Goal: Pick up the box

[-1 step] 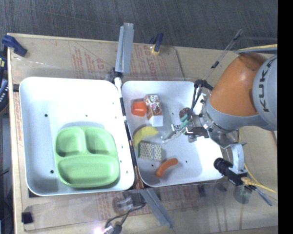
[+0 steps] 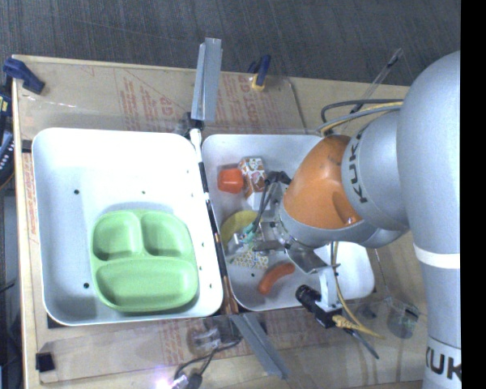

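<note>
A small printed box [image 2: 253,169] lies near the far wall of the right bin [image 2: 352,278], beside an orange-red cup-like piece [image 2: 231,178]. My gripper [image 2: 263,235] hangs low over the middle of that bin, nearer the front than the box and apart from it. It is right over a yellow banana-shaped item [image 2: 238,221] and a small green piece [image 2: 249,236]. A speckled flat item [image 2: 241,258] lies just below the gripper. The orange wrist band and grey arm hide the right part of the bin.
An orange sausage-shaped item [image 2: 275,277] lies near the right bin's front wall. The left bin [image 2: 65,160] holds a green divided tray [image 2: 143,259]. A raised divider between the bins [image 2: 211,217] runs close to the gripper's left.
</note>
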Available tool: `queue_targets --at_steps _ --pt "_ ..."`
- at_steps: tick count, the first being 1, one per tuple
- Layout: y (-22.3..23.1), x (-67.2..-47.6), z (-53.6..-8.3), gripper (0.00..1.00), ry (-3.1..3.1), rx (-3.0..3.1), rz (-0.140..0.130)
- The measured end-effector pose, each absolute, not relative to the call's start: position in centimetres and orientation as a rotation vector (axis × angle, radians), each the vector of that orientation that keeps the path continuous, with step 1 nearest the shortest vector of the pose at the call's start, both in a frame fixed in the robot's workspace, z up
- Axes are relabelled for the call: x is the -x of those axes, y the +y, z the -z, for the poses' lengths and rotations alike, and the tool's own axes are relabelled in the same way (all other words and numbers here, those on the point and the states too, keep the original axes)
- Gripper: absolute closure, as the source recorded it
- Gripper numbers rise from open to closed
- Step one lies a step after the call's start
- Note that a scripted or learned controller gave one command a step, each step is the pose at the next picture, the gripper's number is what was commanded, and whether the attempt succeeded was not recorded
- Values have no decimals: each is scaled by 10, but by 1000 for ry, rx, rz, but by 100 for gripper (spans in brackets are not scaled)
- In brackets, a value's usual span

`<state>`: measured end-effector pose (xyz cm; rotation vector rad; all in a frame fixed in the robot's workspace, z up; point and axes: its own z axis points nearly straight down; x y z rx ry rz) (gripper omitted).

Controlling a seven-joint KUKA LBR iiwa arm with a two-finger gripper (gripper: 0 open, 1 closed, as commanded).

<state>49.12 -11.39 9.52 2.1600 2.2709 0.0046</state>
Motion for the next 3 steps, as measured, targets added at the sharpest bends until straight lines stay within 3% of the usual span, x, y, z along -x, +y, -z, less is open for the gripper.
queue_targets --at_steps 1,2,3 --pt "-114 -492 -105 100 2278 -2152 -4" --pt "-94 -483 -247 100 2135 -2306 1" --pt "-94 -483 -247 0 2135 -2306 1"
